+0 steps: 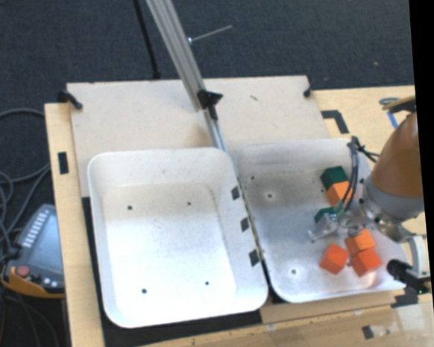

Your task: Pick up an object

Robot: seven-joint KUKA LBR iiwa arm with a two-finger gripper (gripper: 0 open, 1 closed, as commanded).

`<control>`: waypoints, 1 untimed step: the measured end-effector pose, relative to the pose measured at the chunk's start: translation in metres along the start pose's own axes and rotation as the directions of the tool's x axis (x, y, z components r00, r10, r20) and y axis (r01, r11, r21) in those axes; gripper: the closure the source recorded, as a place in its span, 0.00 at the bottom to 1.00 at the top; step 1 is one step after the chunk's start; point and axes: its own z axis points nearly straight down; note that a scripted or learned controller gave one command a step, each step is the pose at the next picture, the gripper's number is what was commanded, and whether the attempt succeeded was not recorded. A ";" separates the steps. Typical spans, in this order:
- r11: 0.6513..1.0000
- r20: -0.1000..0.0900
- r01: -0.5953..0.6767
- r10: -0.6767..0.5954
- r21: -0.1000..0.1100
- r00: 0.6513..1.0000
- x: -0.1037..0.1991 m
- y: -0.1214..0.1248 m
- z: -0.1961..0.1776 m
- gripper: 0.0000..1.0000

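Observation:
The right bin holds several small blocks near its right side. A green block sits on top of an orange one. Lower down lie an orange-red block, an orange block and a red-orange block. My gripper hangs low over the bin, just left of these blocks and above the orange-red one. Its metal fingers point left and down, with a small green piece right beside them. Nothing visibly sits between them.
The left bin lies beside the right one, with a divider edge between them. A slanted aluminium pole rises at the back. Cables and a teach pendant lie off the bench at left.

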 end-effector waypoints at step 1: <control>1.000 -0.010 0.014 -0.014 0.011 1.000 -0.014 0.025 0.009 0.00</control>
